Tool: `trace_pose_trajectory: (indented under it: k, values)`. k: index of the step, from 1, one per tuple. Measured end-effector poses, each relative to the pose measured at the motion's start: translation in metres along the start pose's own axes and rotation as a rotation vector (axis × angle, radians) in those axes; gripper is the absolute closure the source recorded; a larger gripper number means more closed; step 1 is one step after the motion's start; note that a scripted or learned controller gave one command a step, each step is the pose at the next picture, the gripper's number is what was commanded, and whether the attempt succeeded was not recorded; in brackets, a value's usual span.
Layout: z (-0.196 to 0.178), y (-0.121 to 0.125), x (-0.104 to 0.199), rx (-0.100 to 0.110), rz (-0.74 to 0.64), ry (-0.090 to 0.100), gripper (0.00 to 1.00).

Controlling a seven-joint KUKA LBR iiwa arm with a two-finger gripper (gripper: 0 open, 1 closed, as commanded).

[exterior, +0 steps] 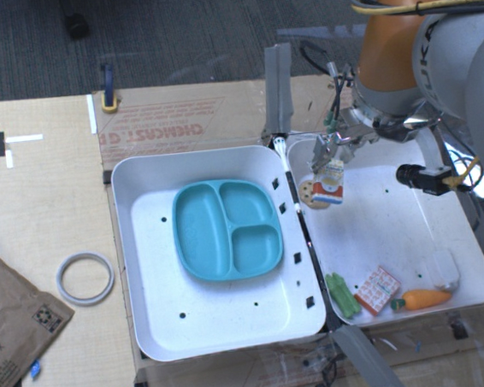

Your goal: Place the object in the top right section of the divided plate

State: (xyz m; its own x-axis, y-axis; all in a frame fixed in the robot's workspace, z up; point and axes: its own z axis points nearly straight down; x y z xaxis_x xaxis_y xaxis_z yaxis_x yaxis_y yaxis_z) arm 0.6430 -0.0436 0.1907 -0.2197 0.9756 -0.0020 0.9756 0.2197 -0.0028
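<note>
We see the pincer (330,149) over the upper left corner of the right bin (453,235), closed on a small red, white and tan object (324,190) that hangs from its fingers clear of the bin floor, lifted, we judge, to cross the wall between bins. The teal divided plate (227,229) waits in the left bin (147,267), its sections bare.

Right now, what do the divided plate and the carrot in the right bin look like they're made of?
Divided plate: looks like moulded plastic, matte teal, with smooth rounded ridges between its sections. Carrot: probably a plastic toy, uniformly orange with a green tip and a faint sheen; soft rubber cannot be excluded.
</note>
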Motion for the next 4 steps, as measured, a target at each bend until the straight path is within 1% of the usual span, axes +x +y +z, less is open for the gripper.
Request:
trace_pose_trajectory:
  k: [1,2,3,4]
  values:
    - [0.0,-0.068,-0.008,-0.002,-0.173,0.001,1.0]
    - [0.0,-0.106,0.054,-0.001,-0.312,0.002,1.0]
    - [0.0,-0.151,0.083,-0.001,-0.468,0.002,1.0]
    - [0.0,-0.141,0.091,-0.003,-0.654,0.001,1.0]
